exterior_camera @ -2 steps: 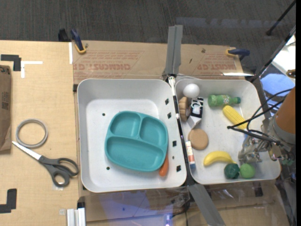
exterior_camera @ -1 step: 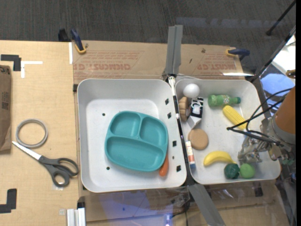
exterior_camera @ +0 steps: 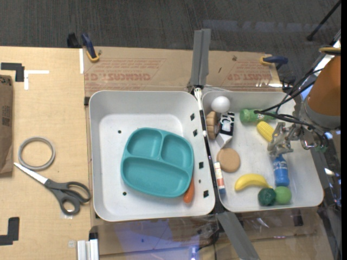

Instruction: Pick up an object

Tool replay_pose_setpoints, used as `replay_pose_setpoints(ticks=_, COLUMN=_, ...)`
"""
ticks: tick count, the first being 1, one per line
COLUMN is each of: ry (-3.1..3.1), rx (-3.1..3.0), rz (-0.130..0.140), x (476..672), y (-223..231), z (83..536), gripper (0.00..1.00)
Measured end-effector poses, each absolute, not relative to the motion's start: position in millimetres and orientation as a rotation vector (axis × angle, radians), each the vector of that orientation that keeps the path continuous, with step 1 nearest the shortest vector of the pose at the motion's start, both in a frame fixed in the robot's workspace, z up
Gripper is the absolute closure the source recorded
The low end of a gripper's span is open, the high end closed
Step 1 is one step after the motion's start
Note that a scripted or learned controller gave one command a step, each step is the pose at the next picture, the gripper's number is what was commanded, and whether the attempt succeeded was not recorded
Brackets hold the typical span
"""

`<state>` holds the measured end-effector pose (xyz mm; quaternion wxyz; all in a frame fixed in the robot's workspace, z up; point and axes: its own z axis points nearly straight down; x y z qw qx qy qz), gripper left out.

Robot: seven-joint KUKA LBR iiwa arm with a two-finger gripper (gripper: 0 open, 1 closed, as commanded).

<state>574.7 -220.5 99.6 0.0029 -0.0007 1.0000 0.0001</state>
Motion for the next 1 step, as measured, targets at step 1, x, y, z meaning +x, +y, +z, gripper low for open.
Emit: replay_pose_setpoints(ticks=1, ry=3.136, rx=0.135, rz=0.001, x=520.8, y=-220.6, z=92.2, gripper=0.0)
